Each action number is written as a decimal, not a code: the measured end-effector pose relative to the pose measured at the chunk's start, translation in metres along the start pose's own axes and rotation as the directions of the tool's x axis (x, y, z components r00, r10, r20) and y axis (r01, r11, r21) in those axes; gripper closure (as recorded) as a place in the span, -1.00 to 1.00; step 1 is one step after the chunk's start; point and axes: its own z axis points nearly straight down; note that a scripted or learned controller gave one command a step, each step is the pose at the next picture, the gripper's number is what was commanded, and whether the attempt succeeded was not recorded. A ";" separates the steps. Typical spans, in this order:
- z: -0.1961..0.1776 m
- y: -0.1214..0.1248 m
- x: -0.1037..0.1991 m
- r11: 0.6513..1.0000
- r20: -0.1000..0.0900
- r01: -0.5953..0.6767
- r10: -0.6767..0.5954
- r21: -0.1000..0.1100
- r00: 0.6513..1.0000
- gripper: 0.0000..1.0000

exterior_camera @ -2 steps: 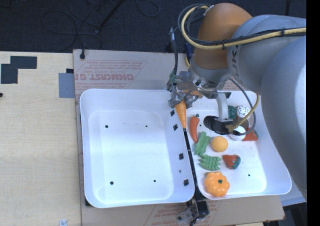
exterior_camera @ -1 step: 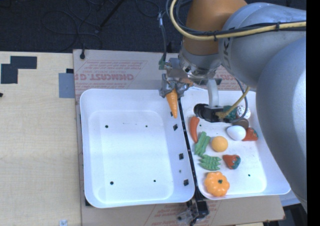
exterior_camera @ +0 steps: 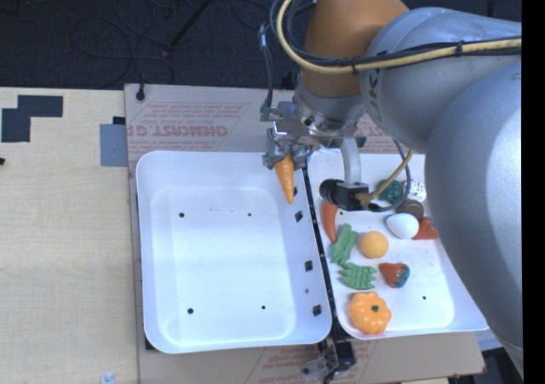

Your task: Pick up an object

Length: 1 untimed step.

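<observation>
The grey arm (exterior_camera: 451, 118) is reaching in from the right, its orange band (exterior_camera: 353, 33) sitting above the wrist. On the worktop (exterior_camera: 60, 246), the left bin (exterior_camera: 221, 323) is lying beside the right bin (exterior_camera: 443, 310), the two touching along their inner rims. The tool (exterior_camera: 285, 157) is hanging over the far end of that shared edge, its fingers closing narrowly on the top of an orange carrot (exterior_camera: 285, 178), which is pointing down, its tip just above the left bin's rim. In the right bin, a small pumpkin (exterior_camera: 370, 312) is sitting near the front, with green pea pods (exterior_camera: 356, 276), a strawberry (exterior_camera: 394, 273), an orange ball (exterior_camera: 373, 244) and a white egg (exterior_camera: 402, 226) lying behind it
</observation>
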 end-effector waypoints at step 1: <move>0.015 -0.006 0.016 1.000 0.000 0.001 -0.001 0.002 1.000 1.00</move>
